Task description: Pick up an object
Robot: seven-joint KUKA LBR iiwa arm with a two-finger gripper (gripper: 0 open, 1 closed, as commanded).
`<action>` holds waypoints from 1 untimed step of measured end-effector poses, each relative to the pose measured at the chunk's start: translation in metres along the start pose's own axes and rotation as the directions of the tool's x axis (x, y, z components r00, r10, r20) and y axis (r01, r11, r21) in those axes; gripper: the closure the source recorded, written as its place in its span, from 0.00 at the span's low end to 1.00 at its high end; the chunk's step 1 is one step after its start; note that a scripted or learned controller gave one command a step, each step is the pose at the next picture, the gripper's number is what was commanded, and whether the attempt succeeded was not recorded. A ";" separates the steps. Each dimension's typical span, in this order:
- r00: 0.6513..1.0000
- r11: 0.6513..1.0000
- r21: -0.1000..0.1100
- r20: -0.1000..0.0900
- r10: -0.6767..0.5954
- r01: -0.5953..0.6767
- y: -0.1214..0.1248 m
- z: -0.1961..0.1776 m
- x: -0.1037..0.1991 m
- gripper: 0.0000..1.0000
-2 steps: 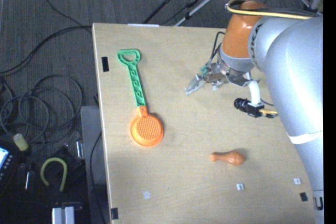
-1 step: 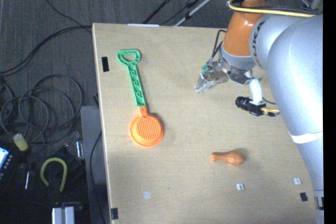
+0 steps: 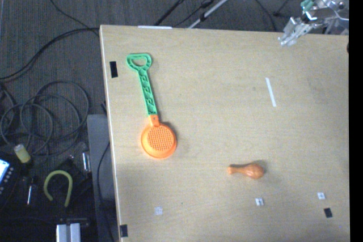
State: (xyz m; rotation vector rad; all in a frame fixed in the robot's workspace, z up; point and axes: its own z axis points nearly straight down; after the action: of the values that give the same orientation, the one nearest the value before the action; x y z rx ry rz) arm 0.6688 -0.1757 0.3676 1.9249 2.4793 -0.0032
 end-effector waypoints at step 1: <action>0.999 0.999 -0.001 -0.001 -0.040 0.040 0.015 -0.023 0.059 1.00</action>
State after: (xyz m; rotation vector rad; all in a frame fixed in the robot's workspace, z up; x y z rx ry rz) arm 0.6690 -0.1147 0.3907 1.8751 2.5180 -0.0010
